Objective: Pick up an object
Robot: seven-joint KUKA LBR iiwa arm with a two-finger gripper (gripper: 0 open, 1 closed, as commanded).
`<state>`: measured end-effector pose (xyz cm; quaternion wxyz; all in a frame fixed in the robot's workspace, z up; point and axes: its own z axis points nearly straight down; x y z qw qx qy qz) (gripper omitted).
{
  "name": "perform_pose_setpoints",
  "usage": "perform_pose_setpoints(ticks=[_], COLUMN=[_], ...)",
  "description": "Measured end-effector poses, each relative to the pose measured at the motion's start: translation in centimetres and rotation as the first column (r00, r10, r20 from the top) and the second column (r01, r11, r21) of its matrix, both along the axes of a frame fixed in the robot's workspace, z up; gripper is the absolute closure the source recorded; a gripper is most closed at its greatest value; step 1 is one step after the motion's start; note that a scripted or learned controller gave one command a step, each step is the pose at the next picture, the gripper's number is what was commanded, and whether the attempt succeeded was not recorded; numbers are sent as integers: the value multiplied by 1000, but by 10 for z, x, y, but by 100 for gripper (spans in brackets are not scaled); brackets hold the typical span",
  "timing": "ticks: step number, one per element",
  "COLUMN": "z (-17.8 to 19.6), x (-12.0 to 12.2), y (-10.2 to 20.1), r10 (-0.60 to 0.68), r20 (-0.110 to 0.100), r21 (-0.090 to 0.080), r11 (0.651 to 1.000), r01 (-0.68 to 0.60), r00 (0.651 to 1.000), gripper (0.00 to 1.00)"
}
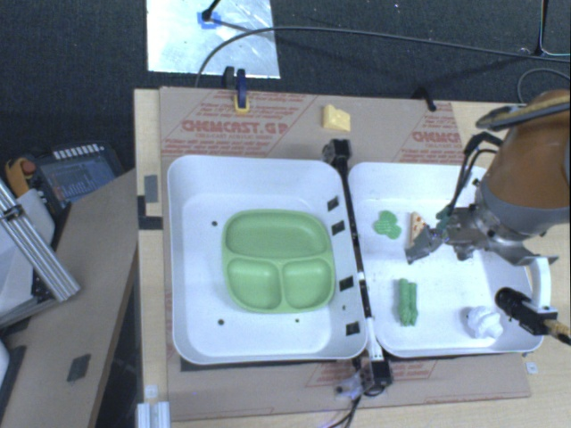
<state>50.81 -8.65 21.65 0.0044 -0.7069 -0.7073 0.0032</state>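
Green toy vegetable (407, 301) lying loose in right bin (446, 181), gripper (426, 244) poised above beside pizza slice (416, 228), grip state impossible to tell; risk of nudging slice aside, closing on nothing.

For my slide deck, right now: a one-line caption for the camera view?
KUKA arm's gripper hovers over the right bin near a pizza-slice toy; a green divided plate sits in the left bin.

The bench (152, 266) carries a cardboard sheet (268, 125) (red print), with two white bins (192, 185) on top.
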Motion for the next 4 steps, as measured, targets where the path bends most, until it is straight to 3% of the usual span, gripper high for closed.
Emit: perform_pose_setpoints(ticks=[1, 4], z=[5, -134], x=[2, -6], y=[0, -2], r10=[2, 0], r20=[11, 9], r21=[-1, -1], r11=[1000, 1000], r01=[-2, 0], r00=[1000, 1000], gripper=[0, 0])
